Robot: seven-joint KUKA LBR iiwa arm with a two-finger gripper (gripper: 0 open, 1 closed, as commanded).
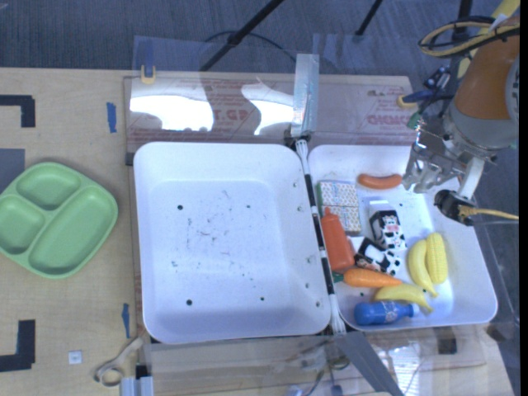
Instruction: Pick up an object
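The end effector [431,174] is positioned over the right bin [474,291] at its 1 o'clock corner; whether it is apart or together cannot be told. A sausage [379,181] lies just at its 9 o'clock. Corn [436,258], a banana [406,294], a carrot [375,278] and a blue bottle [382,312] are grouped toward 6 o'clock. A green tray [54,218] rests on the bench [58,320].

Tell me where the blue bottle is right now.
The blue bottle lies on its side at the near edge of the right bin, just below the banana and the carrot.
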